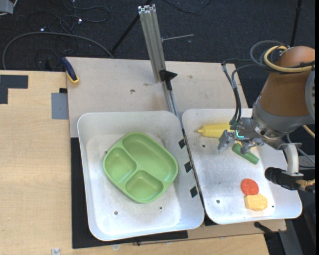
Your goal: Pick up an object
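bench carries two white bins; right bin holds loose pickables. gripper hovers between yellow object and green object, apparently choosing; its opening cannot be judged, nothing visibly held.

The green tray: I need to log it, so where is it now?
The green tray lies in the left bin, near its middle, with the right bin holding the smaller items beside it.

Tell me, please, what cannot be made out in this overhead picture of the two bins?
- Gripper: its fingers are too small and blurred in the camera view to tell open from shut.
- Yellow object: its right end is hidden behind the gripper.
- Green object: its upper part is covered by the wrist.
- Right bin: its far right rim is hidden by the arm.
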Controlling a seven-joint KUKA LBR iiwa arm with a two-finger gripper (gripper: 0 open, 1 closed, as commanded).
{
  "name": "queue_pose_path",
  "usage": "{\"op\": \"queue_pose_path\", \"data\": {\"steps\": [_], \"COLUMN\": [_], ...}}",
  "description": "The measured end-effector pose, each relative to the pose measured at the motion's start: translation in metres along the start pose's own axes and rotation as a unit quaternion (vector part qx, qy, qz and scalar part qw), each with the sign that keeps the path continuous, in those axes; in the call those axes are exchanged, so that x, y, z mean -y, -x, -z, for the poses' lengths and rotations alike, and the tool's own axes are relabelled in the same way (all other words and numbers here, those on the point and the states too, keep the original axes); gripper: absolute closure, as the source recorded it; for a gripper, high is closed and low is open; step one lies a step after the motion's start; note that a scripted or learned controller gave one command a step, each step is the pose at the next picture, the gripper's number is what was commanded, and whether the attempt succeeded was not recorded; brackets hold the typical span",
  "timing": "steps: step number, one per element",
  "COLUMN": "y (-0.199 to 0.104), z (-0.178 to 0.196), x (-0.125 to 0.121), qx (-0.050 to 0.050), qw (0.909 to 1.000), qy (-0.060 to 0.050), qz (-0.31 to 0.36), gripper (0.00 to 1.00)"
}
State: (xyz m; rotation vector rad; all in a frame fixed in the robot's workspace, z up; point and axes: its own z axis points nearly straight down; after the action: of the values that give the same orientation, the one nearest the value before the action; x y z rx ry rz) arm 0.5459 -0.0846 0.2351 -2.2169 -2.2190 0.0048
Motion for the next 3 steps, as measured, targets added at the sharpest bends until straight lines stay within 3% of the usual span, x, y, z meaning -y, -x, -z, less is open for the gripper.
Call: {"op": "queue_pose_path", "data": {"steps": [1,3], "y": [0.000,0.004], "z": [0.001,-0.119], "x": [0.000,-0.004], "qx": [0.000,0.000], "qw": [1.0000,1.0000], "qy": [0.001,-0.002], "qz": [0.000,-0.001], "gripper": [0.00,0.00]}}
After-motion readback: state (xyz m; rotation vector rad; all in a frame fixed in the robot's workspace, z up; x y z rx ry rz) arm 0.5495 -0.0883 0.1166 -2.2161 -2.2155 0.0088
